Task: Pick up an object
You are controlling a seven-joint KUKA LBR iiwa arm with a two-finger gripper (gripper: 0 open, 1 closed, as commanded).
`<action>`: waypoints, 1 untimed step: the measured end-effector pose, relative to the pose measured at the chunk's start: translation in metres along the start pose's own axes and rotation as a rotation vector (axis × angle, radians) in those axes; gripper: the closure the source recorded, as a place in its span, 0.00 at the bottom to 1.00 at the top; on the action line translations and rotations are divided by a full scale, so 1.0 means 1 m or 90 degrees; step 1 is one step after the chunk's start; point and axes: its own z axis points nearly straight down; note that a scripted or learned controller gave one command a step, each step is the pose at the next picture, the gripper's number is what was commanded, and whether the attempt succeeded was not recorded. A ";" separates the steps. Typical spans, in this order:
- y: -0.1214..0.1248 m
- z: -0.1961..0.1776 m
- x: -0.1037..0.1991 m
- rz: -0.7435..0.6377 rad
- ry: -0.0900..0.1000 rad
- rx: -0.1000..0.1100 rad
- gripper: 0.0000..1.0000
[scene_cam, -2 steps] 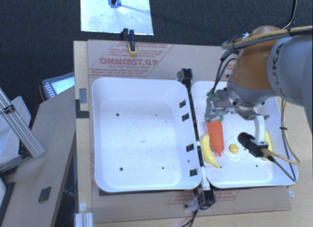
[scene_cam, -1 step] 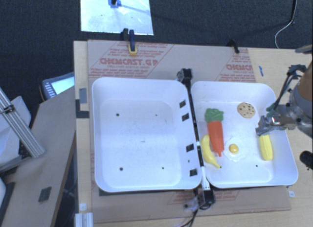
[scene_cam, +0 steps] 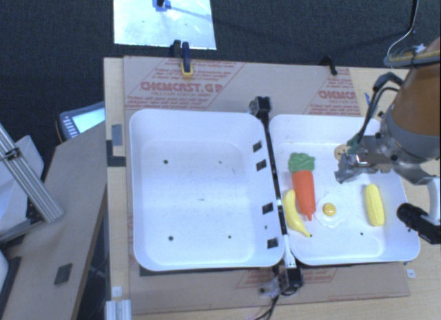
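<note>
Open floor between carrot (scene_cam: 304, 189) and corn (scene_cam: 374, 205) (fried egg (scene_cam: 331, 214) there).

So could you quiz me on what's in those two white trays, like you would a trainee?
1. True or false: the carrot lies in the left bin.
2. Which item touches the divider side of the right bin? A) corn cob B) banana C) fried egg
3. Fill in: the gripper hangs over the ____ bin.

Key: 1 false; 2 B; 3 right.
</note>
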 end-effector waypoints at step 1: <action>0.009 -0.038 0.092 -0.003 0.001 0.000 1.00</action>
